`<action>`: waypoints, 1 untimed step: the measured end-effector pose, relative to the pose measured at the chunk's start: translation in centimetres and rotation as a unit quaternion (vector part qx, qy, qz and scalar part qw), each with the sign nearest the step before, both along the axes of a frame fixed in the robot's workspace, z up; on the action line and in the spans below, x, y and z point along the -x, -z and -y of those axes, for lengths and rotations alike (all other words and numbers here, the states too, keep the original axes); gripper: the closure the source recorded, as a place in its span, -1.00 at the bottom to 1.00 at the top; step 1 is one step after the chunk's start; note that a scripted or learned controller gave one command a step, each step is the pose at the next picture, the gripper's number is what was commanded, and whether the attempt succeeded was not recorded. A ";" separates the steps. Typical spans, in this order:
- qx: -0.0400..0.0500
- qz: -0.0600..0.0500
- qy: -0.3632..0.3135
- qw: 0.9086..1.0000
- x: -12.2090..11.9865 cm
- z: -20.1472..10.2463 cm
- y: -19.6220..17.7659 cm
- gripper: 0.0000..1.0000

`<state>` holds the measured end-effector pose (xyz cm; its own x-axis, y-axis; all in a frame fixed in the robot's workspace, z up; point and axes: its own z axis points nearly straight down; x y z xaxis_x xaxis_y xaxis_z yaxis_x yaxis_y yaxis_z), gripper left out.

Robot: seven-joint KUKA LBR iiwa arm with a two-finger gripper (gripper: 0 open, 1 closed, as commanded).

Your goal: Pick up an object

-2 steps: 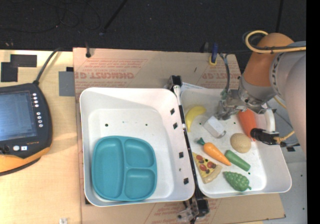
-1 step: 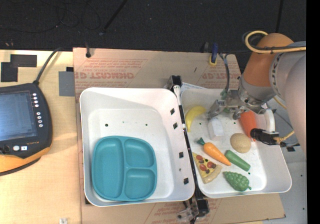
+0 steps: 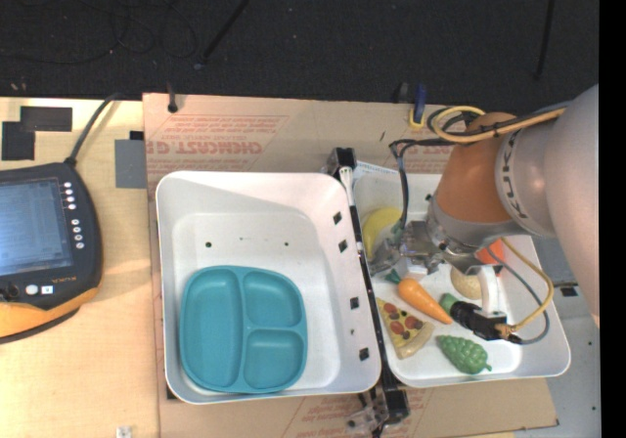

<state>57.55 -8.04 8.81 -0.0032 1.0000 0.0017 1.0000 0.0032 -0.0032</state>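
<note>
My gripper is down in the right bin, at its left side, under the grey arm with the orange band. It hangs right beside a yellow toy fruit, which the wrist partly covers. Just below the gripper lies an orange carrot with a green top. A pizza slice lies near the bin's front left and a knobbly green toy at the front. A beige piece and a red-orange piece peek out from under the wrist.
The left bin holds a teal divided plate at its front. A ridge with black clips separates the two bins. A tablet-like pendant lies on the bench at the far left.
</note>
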 end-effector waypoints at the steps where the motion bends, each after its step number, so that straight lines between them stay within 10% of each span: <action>1: 0.001 0.002 0.000 1.000 -4.3 2.1 0.0 -1.00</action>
